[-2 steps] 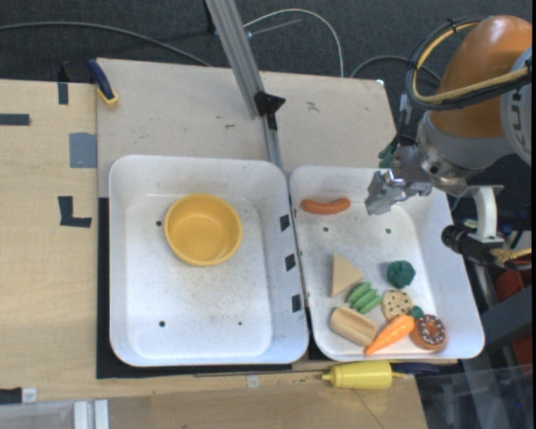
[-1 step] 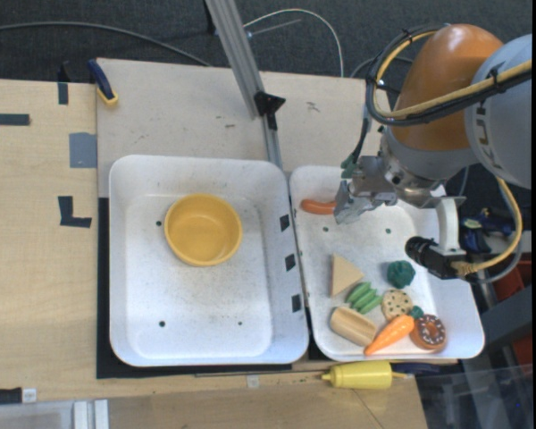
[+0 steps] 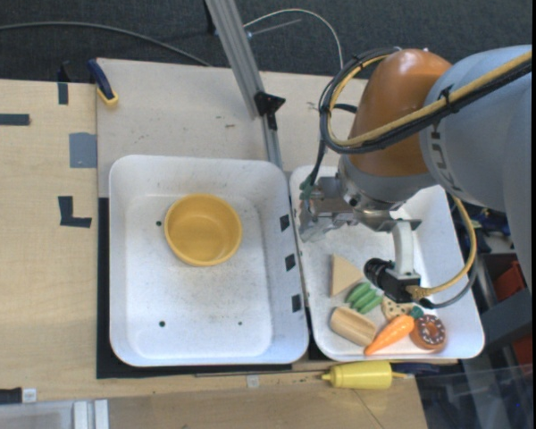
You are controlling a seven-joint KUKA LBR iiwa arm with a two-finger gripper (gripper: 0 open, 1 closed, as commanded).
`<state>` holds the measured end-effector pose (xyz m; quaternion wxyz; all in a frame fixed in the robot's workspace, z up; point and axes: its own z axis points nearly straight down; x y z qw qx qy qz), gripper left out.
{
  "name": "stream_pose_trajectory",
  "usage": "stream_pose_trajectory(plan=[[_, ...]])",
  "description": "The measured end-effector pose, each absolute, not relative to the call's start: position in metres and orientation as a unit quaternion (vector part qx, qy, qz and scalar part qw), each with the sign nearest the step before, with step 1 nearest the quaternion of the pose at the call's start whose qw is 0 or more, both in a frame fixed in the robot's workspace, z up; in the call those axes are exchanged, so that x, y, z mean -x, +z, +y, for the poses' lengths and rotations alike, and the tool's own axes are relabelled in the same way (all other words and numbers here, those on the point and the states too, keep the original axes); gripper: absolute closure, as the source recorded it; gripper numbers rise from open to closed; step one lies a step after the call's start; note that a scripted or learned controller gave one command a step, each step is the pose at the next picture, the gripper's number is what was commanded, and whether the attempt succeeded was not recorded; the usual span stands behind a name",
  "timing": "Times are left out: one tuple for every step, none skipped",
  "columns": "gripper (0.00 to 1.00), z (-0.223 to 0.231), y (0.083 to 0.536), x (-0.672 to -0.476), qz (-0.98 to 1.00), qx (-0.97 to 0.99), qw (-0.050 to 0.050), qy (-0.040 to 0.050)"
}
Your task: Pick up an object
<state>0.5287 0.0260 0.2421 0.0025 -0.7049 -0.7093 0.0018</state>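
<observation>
My gripper [image 3: 309, 220] hangs low over the left edge of the right bin [image 3: 464, 324], close to the divider between the two bins. Nothing shows in its grasp. Just below and right of it lies a tan wedge [image 3: 342, 273]. Further toward the front lie a green piece [image 3: 364, 297], a tan roll [image 3: 351, 325], an orange carrot [image 3: 391, 332] and a brown donut [image 3: 427, 332]. A yellow bowl [image 3: 203, 229] stands upright in the left bin [image 3: 125, 266], well apart from the gripper.
A yellow bottle [image 3: 362, 376] lies on the bench in front of the right bin. A slanted grey pole [image 3: 237, 43] rises behind the bins. The arm's orange band [image 3: 397, 105] and its cables cover the back of the right bin.
</observation>
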Motion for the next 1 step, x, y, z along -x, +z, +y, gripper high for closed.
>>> stream_pose_trajectory(plan=[[1.00,0.0680,0.2268,-0.5118,-0.709,0.705,0.002,0.0019]])
